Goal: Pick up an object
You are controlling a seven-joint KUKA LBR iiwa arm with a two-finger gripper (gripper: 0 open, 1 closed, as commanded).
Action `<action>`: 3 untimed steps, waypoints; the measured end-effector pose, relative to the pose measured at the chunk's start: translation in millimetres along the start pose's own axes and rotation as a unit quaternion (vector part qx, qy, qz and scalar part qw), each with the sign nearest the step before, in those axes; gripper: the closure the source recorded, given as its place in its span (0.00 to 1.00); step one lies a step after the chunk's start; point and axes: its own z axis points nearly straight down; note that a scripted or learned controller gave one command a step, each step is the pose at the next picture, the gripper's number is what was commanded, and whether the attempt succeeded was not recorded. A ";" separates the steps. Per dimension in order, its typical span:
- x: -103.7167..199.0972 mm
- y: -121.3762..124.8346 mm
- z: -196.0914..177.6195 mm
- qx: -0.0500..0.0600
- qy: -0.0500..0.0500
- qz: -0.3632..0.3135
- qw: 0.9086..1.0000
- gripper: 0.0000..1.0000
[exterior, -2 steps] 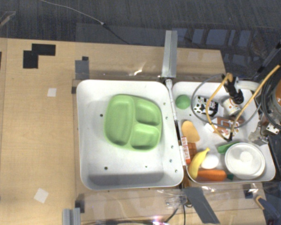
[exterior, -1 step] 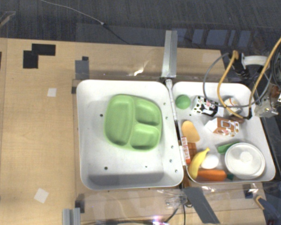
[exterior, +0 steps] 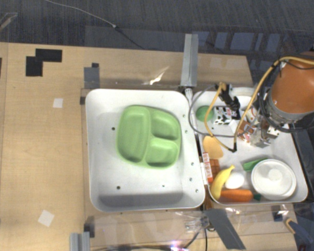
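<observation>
Banana (exterior: 220, 178) lay below-left of end effector (exterior: 256, 135), in the right bin (exterior: 298, 163).
Long axis ran steeply upright; end effector's grip state could not be told.

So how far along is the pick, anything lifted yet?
Nothing looks lifted yet. The gripper sits low over the right bin, and I can't tell whether it has anything. The banana, carrot and white bowl lie in that bin; the green divided plate rests in the left bin. Grasp and lift remain.
</observation>
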 end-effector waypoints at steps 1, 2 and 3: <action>25.1 49.5 -104.2 -0.002 0.002 -0.041 0.999 1.00; 90.8 4.3 -146.2 0.001 -0.001 -0.028 1.000 1.00; 91.6 4.6 -157.4 0.002 0.001 -0.028 1.000 1.00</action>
